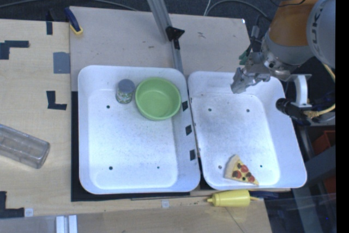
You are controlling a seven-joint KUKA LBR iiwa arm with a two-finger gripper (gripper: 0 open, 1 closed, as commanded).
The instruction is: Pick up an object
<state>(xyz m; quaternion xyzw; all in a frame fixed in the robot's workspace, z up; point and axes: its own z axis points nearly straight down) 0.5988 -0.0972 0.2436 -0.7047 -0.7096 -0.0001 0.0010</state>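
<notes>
**Gripper over the far edge of the right bin, toy pizza slice lying nearer the camera**

Going left to right from above the bench, we first see a clear plastic container (22, 145) lying on the wooden bench top (32, 90), far to the left of the gripper. Next comes the left bin (131, 172), with a small grey-capped jar (125, 91) and a green bowl (158, 98) touching side by side near its far edge, both well left of the gripper. The right bin (272, 133) follows. The gripper (240, 84) hangs over this bin's far edge, pointing down; we cannot tell whether it is open or closed, and we see nothing in its grasp. A toy pizza slice (240, 170) lies flat in the near part of the same bin, well apart from the gripper, towards the camera. A yellow bottle (232, 198) lies on its side just outside that bin's near rim.
</notes>
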